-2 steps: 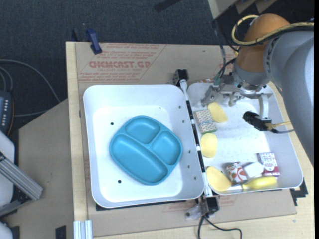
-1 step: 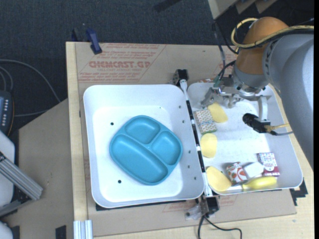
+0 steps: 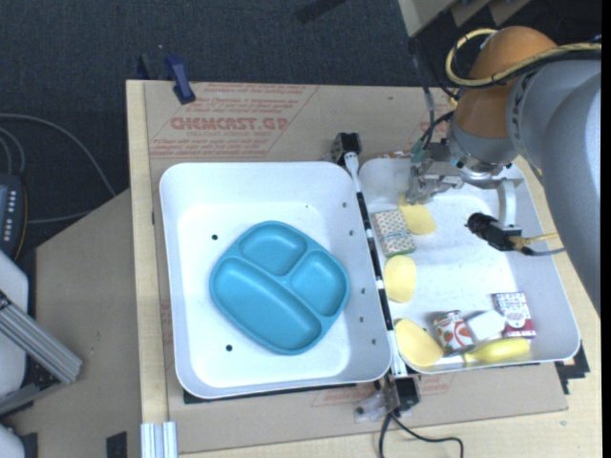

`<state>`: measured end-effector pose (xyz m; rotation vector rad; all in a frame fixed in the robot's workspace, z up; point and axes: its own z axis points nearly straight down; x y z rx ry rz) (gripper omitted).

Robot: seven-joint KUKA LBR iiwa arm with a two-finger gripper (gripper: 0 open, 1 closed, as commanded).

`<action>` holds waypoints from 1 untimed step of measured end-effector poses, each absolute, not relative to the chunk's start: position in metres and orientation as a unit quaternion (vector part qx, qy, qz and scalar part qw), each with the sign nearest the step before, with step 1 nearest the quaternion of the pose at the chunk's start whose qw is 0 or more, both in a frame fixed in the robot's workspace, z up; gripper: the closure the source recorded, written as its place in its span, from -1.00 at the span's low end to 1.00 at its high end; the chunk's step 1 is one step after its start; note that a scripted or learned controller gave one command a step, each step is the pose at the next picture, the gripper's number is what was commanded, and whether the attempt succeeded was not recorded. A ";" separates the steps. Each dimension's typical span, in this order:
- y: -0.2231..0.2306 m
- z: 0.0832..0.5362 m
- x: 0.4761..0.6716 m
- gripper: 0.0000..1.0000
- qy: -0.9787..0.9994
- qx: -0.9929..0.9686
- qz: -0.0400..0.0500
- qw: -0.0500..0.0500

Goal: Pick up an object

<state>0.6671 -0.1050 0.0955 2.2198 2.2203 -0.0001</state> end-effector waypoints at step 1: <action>-0.105 0.095 0.667 -1.00 0.707 0.707 0.000 0.001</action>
